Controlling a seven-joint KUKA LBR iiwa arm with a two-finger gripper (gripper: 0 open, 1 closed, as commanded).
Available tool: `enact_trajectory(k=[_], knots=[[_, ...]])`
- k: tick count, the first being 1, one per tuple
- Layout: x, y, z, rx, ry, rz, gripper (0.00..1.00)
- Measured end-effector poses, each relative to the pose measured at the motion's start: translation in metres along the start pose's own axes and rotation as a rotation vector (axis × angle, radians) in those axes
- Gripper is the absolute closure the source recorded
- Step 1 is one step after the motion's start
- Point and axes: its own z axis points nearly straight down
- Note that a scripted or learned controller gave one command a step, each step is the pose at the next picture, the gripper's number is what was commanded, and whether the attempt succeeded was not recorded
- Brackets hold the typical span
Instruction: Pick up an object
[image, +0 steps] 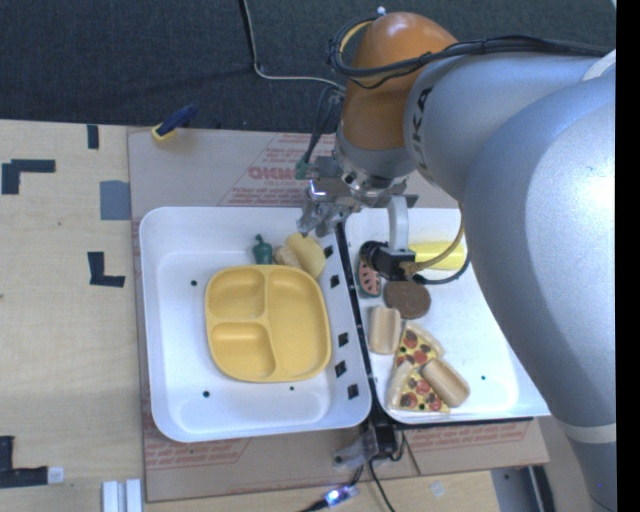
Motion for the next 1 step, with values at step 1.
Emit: enact_trajectory(k=[1], knots=[[0.0266,0.0062,-0.0124,-0.003,0.001,0.002,1.00]])
